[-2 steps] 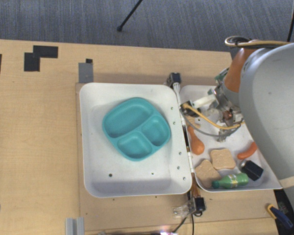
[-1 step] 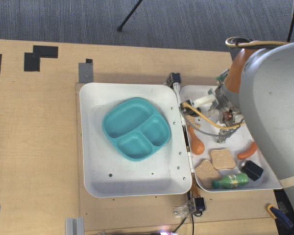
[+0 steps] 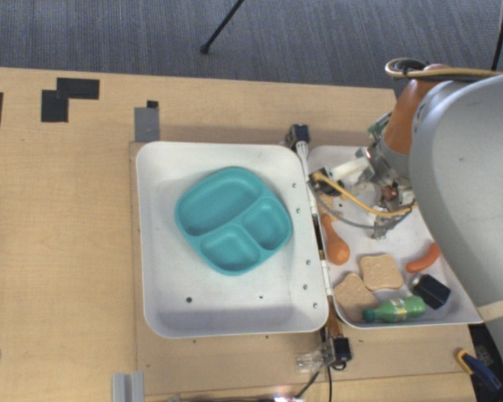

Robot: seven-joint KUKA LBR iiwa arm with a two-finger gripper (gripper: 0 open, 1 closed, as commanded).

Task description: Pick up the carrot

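The carrot (image 3: 335,243), orange and tapered, lies in the right bin (image 3: 352,318) against its left wall, with its thick end toward the front. My gripper (image 3: 383,199) hangs over the back half of that bin, up and to the right of the carrot and apart from it. Yellow and white cables loop around the gripper, and the grey arm (image 3: 465,182) covers the bin's right side.
Two tan bread pieces (image 3: 379,271), a green bottle (image 3: 394,310), a black block (image 3: 432,291) and a red-orange piece (image 3: 422,260) crowd the right bin's front. A teal divided plate (image 3: 233,219) sits in the left bin (image 3: 163,308).
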